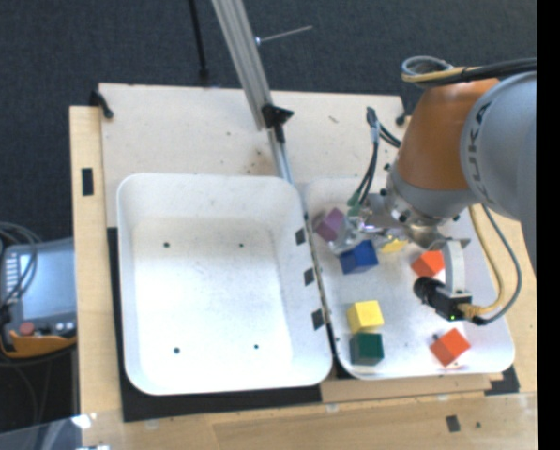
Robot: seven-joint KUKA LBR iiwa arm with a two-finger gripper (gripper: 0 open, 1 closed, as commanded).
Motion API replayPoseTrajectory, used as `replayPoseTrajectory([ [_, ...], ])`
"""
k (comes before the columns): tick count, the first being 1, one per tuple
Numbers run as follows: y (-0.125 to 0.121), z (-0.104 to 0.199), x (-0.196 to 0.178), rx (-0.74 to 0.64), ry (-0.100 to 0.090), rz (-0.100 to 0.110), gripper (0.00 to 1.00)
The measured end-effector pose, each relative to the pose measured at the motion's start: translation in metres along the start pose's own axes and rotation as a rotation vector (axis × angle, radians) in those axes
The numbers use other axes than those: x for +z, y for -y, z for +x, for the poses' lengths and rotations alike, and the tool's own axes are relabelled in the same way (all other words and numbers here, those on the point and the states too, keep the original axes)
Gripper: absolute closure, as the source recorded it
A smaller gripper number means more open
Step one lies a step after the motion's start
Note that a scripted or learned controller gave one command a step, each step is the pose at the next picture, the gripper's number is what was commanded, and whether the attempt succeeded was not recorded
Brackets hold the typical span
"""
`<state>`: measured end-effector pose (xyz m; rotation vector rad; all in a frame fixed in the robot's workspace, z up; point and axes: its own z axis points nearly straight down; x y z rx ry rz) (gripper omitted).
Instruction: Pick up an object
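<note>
Hovering the gripper (362, 225) low in the right bin (486, 359), I am judging descent underway; finger spread indiscernible; blue cube (358, 257) lying just below, needing final alignment

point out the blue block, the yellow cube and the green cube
blue block (358, 257), camera view, middle of its top face
yellow cube (365, 314), camera view, middle of its top face
green cube (366, 347), camera view, middle of its top face
</note>
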<state>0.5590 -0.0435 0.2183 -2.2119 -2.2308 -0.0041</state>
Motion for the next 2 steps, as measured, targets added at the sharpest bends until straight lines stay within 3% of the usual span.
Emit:
replayPoseTrajectory([
  [2, -0.03, 0.111, -0.014, 0.0, 0.0, 0.0, 1.0],
])
